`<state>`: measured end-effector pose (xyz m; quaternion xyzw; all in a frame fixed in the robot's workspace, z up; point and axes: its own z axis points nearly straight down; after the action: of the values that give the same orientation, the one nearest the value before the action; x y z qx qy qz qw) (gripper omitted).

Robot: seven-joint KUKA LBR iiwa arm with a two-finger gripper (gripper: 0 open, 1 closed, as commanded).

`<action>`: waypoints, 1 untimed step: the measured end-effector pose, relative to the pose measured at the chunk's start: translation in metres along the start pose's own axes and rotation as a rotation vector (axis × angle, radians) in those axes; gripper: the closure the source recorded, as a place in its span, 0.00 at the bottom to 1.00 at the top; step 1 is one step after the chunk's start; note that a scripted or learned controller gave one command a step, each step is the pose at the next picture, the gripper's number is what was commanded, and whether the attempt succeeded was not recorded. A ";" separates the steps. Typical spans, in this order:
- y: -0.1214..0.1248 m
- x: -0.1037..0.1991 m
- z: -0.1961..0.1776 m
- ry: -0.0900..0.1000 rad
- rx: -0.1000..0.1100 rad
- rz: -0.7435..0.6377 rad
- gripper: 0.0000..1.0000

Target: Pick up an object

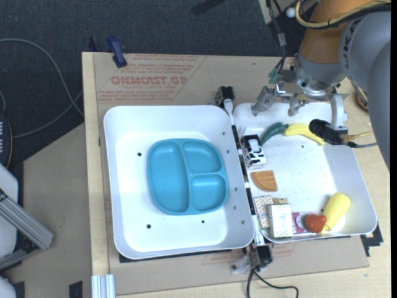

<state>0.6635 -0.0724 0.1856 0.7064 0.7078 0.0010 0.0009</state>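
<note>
My gripper hangs over the far edge of the right bin, fingers spread, open, with nothing between them. Just in front of it lie a yellow banana and a green curved piece. A small black-and-white item sits against the bin's left wall. Further forward lies an orange-brown wedge. At the near edge are a pale box, a red fruit-like piece and a yellow rounded piece touching it.
The left bin holds a blue divided plate. A central rail with black clips separates the bins. A blue clamp sits on the bench's far left corner. The arm's orange band looms above the right bin's far side.
</note>
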 end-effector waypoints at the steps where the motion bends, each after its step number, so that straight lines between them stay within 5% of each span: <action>1: -0.079 -0.058 0.012 -0.001 0.004 0.003 0.00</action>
<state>0.5846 -0.1307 0.1730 0.7074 0.7068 -0.0007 -0.0004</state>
